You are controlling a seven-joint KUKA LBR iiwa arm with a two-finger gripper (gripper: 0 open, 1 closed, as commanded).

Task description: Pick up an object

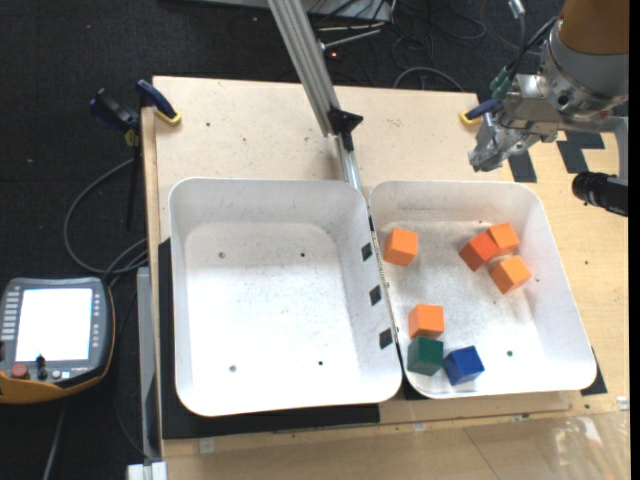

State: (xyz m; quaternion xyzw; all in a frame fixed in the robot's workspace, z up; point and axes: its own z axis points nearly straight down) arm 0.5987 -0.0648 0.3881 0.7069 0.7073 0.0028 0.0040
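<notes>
Gripper: we are seeing it hanging above the bench beyond the right bin's far rim, carrying nothing; whether its fingers are spread or pressed together, we cannot tell.
Arm: we are seeing it reaching in from the right, orange band uppermost, apparently parked high so the bins are lying unobstructed under the camera.
Right bin: we are finding every candidate here: an orange cube alone near the divider, a touching cluster of three orange cubes at the far right, and another orange cube just behind a green cube and a blue cube.
Easiest pick: we are judging the lone cube simplest, since nothing is crowding it.
Left bin: we are reading it as the drop side.
Bench: pale board, clamps gripping its far-left corner.
Room: dark floor with cables, and a teach pendant lying at the left.
</notes>
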